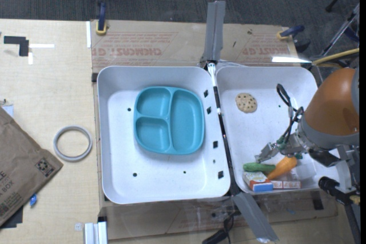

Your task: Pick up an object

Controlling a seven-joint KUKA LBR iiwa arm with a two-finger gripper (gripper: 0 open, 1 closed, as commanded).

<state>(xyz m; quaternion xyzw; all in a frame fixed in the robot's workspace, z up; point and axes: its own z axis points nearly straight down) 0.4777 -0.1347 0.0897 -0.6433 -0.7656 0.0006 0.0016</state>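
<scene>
The gripper (273, 150) sits low in the right bin (269, 80), over the cluster of toy food in that bin's near corner. Whether its fingers stand wide or narrow cannot be told — the metal at the tip is small and partly blurred, and nothing is plainly seen between them, so no hold can be claimed.

The step in hand looks like the descent onto a piece, probably the carrot (283, 167), which lies just beside the fingertips, on their near-right side. To do it well, the fingers should straddle the carrot across its narrow width, not along its length, and go down far enough to close on its thick middle. The green pod (258, 167) touches or nearly touches the carrot just below the tip, and the small box (264, 182) lies directly beyond both — a centred approach keeps a finger from landing on either and pushing the pile about.

The carrot is a short orange taper, smooth, lying tilted with its thin end toward the fingers; it will probably roll if nudged. The cookie (246, 102) lies well apart, up the bin from the fingers, and the teal divided plate (170, 120) sits alone in the left bin (114, 123).
</scene>
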